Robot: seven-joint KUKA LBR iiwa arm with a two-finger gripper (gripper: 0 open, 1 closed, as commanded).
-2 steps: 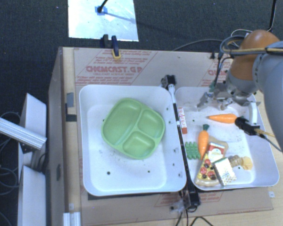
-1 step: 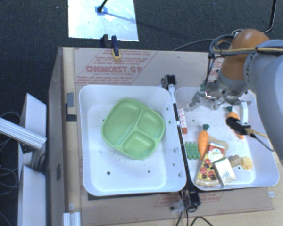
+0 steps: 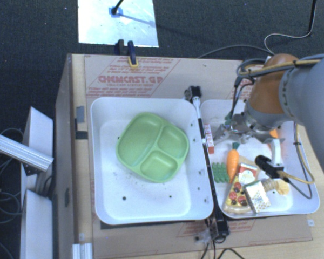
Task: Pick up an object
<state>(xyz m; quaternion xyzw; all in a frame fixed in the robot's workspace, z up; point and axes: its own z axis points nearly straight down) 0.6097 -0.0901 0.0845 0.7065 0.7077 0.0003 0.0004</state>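
Note:
My gripper (image 3: 230, 133) hangs low over the far left part of the right bin (image 3: 308, 204). Just in front of it an orange carrot (image 3: 233, 164) lies pointing toward the near edge. Beside the carrot sits a small green bumpy piece (image 3: 220, 171). A pizza slice (image 3: 236, 196), a red-and-white carton (image 3: 248, 172), a pale box (image 3: 257, 196) and a yellow item (image 3: 282, 187) crowd the bin's near part. Nothing shows between the fingers.
The left bin (image 3: 110, 198) holds a green divided plate (image 3: 153, 146). A black rail (image 3: 202, 144) runs between the bins, with a small red-and-white item (image 3: 208, 135) against it. The grey arm (image 3: 305, 93) with its orange band (image 3: 264, 93) covers the right bin's far right.

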